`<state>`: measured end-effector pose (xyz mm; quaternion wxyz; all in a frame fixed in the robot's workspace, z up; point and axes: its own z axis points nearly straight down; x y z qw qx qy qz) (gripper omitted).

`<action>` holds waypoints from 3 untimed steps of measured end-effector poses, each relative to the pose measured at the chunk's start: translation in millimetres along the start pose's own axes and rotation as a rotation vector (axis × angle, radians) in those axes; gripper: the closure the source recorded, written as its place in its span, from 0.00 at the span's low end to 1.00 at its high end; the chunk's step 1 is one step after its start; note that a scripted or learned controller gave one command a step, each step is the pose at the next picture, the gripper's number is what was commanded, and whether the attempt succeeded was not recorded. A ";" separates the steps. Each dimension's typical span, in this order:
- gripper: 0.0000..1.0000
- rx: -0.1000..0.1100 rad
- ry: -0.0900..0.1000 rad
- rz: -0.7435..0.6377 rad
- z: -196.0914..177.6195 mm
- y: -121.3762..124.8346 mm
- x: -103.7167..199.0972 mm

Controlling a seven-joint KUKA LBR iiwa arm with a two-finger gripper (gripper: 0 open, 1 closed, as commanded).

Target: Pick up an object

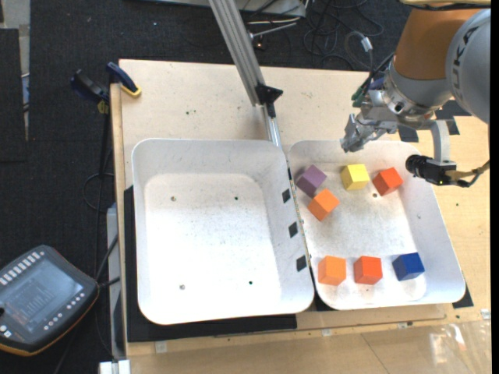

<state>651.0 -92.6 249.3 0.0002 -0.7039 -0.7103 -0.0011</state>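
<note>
- Blocks, seven of them, lie in the right bin (pixel 437 232), in two loose rows: a far row of the purple block (pixel 311 180), an orange block (pixel 323 203), the yellow block (pixel 355 176) and a red-orange block (pixel 387 181); a near row of a second orange block (pixel 332 269), a red block (pixel 368 269) and the blue block (pixel 408 266).
- Edges: the purple block sits close to the bin's left wall, near where the two bins meet; the blue block lies near the bin's near right corner; the near row runs just inside the near rim.
- Open room: a bare strip of bin floor separates the two rows, and the yellow and red-orange blocks stand apart from each other with a small gap. The purple block and the orange one beside it are nearly touching.
- The gripper (pixel 356 136) hangs over the far edge of the right bin, above and just beyond the yellow block, tilted down and to the left. Whether its claw is released or clenched I cannot tell; nothing is visible between its tips.
- The arm's grey and orange body (pixel 437 45) fills the far right corner of the scene, reaching in from the right.
- A black fitting with cable (pixel 430 168) hangs beside the red-orange block, at the bin's right rim.
- The left bin (pixel 207 224) lies alongside, its floor speckled.
- A slanted metal rail (pixel 238 41) comes down to the far junction of the bins; a clamp (pixel 105 84) grips the bench's far left edge; a handheld pendant (pixel 39 298) rests at the near left.
</note>
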 end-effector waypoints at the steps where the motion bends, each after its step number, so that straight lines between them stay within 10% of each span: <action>1: 1.00 0.002 -0.001 0.001 10.3 8.0 47.2; 3: 1.00 0.002 0.000 0.001 20.8 6.6 143.4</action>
